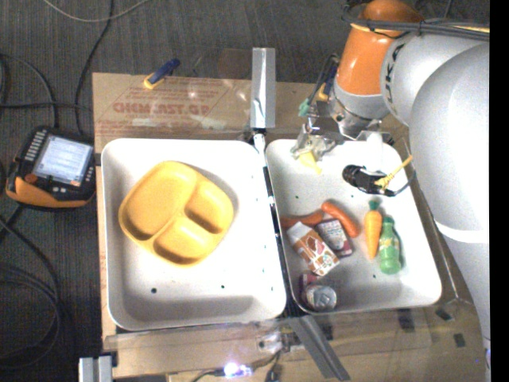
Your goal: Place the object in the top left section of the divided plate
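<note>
Apparently a small pale yellow object (pixel 312 161) is sitting at the far left corner of the right bin (pixel 413 293), looking light and soft, best pinched across its narrow middle. Just above it the gripper (pixel 312 142) is hovering, touching or nearly so; I cannot tell its state. Well to the left the yellow divided plate (pixel 176 211) is waiting in the left bin (pixel 127 301).

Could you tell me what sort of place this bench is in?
Probably a robotics lab: a teach pendant lies on the carpet among loose cables, and two white bins hold a yellow divided plate and toy food such as a carrot.
</note>
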{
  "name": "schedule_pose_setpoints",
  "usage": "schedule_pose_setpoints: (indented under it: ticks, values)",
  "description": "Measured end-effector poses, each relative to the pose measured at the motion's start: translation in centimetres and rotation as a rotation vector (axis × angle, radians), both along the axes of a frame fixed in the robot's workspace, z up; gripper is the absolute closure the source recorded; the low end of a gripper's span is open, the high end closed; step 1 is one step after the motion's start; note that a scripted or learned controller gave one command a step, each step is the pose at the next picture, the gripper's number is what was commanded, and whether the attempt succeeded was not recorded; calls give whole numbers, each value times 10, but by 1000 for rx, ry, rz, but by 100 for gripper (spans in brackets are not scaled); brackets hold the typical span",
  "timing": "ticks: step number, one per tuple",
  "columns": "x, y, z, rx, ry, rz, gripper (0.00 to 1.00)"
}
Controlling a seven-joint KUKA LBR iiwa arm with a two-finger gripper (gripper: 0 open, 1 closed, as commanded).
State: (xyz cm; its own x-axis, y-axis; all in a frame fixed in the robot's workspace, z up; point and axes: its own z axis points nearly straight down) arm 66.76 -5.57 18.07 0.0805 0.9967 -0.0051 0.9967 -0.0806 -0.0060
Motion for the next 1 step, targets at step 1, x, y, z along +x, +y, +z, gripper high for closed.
schedule_pose_setpoints:
  ticks: [1]
  values:
    - [-51, 71, -1, 4, 2, -171, 100]
